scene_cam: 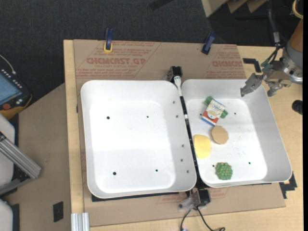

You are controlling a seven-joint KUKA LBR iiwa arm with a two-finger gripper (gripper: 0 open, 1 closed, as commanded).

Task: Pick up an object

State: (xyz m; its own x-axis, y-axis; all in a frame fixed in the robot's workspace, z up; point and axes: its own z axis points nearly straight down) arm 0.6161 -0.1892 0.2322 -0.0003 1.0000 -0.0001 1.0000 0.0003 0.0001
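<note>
The grey two-finger gripper hung wide open, holding nothing, at the right white bin's upper-right corner in the frame.

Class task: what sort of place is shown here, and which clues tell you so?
Probably a robotics lab test bench: a robot gripper hangs over two white bins, one holding toy food such as a green broccoli piece, on clamped cardboard.
</note>
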